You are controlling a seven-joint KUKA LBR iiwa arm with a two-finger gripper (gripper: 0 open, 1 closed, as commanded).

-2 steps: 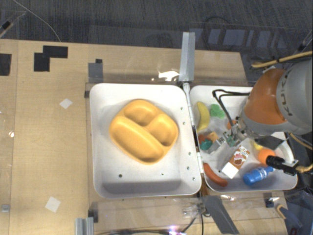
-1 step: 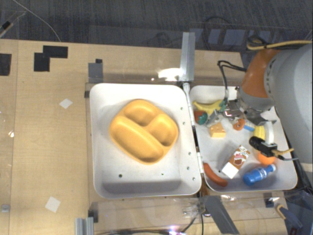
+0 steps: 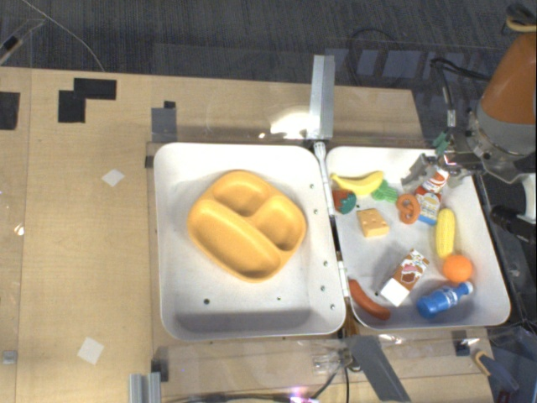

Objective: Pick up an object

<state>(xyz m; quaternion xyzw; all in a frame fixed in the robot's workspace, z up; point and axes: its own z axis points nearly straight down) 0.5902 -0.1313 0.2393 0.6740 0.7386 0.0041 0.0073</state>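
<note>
My gripper (image 3: 432, 166) hangs over the back right part of the right bin (image 3: 495, 309), just above a small red and white carton (image 3: 431, 190) and an orange ring-shaped toy (image 3: 409, 209). The arm's orange band sits at the far right. Several toy foods lie in this bin: a banana (image 3: 357, 181), a green piece (image 3: 386, 193), a tan cube (image 3: 372, 222), a yellow corn cob (image 3: 445, 232), an orange (image 3: 457, 268), a blue bottle (image 3: 442, 300), another small carton (image 3: 409, 272) and a red sausage (image 3: 367, 300).
The left bin (image 3: 185, 309) holds a large yellow divided dish (image 3: 246, 223). A metal post (image 3: 322, 91) stands behind the seam between the bins. Wooden bench top extends to the left.
</note>
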